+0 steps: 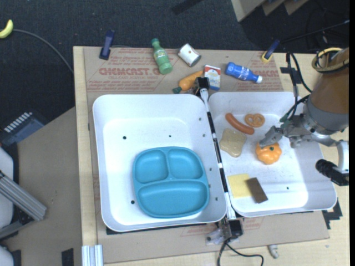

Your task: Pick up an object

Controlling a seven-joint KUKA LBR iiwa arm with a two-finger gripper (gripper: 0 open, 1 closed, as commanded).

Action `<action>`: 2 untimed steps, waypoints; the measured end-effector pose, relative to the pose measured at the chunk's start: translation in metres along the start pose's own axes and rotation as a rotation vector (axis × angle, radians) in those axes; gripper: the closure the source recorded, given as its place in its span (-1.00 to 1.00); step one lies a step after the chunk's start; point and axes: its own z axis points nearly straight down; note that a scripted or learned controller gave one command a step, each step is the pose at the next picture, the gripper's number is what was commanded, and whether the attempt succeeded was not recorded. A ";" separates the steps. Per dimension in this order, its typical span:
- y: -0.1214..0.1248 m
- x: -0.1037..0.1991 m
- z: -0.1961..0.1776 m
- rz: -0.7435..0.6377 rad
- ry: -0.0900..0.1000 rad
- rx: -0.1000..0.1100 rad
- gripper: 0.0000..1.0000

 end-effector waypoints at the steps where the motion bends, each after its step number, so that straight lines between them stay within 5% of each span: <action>1: 0.002 0.012 0.057 0.000 0.000 0.000 -1.00; 2: 0.003 0.011 0.046 0.001 -0.001 -0.004 1.00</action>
